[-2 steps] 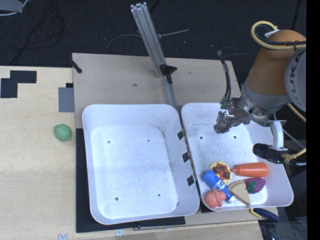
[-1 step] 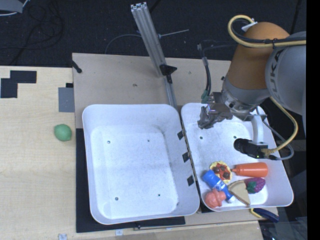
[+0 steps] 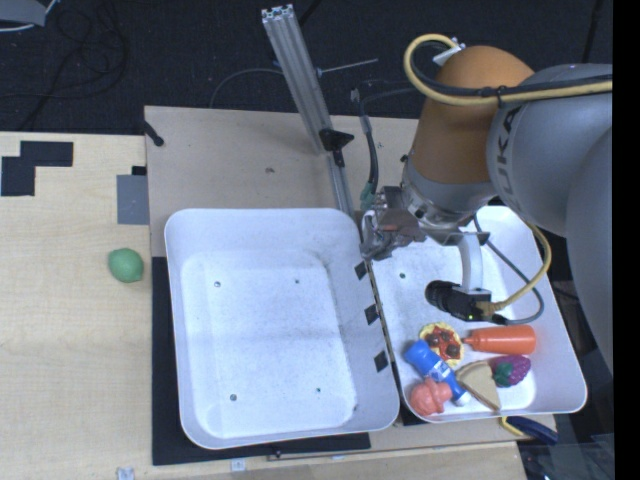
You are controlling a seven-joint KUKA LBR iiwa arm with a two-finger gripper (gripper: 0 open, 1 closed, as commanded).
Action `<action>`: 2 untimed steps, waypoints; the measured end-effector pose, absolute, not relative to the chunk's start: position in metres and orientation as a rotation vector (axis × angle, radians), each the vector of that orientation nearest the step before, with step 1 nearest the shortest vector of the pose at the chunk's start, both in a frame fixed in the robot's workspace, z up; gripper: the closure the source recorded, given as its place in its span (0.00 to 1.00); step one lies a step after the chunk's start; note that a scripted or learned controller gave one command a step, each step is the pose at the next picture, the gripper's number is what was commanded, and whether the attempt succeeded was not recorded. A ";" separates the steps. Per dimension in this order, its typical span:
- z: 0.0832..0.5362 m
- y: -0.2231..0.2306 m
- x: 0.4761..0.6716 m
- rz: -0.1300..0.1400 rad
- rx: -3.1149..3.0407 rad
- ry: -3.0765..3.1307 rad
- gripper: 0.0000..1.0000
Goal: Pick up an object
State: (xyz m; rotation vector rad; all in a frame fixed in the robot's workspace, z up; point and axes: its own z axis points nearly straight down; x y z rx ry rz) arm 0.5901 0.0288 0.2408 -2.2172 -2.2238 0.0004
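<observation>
My gripper [image 3: 380, 233] hangs over the far left corner of the right bin [image 3: 560, 393], close to the divider between the two bins. Nothing shows beneath it. The toys lie in a cluster at the near end of that bin, well toward the front from the gripper: an orange bottle-shaped piece [image 3: 500, 340], a yellow and red piece [image 3: 441, 341], a blue piece [image 3: 430, 361], a pink piece [image 3: 431, 397], a tan wedge [image 3: 484, 385] and a purple piece [image 3: 512, 371].
The left bin [image 3: 190, 238] sits beside the right one. A green ball [image 3: 126, 265] lies on the bench left of both bins. A slanted metal rail [image 3: 305, 88] rises behind the bins near the gripper.
</observation>
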 end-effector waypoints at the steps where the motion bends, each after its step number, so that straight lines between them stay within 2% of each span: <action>1: 0.234 0.088 0.603 0.002 -2.218 -2.225 1.00; 2: 0.234 0.087 0.603 0.002 -2.220 -2.223 0.00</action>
